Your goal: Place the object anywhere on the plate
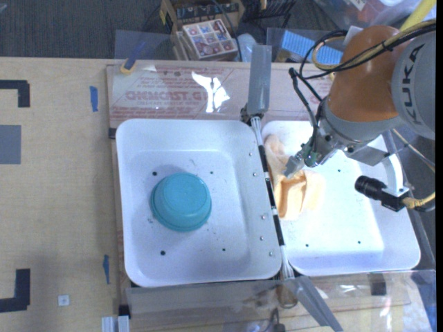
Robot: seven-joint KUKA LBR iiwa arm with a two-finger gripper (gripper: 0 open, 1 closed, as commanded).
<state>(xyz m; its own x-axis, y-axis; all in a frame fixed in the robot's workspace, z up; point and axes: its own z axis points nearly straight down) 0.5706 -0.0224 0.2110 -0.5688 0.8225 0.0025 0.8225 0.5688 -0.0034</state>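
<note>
you'll find the gripper (299, 164) low in the right bin (360, 244), at its left side near the divider, with the grey and orange arm (370, 75) coming in from the upper right of the frame. its tip sits right at the top of a pale orange object (294, 194), possibly a soft toy or sponge; whether it touches is unclear. the teal plate (181, 200), turned upside down by the look of it, lies in the middle of the left bin (138, 144), well apart.
</note>
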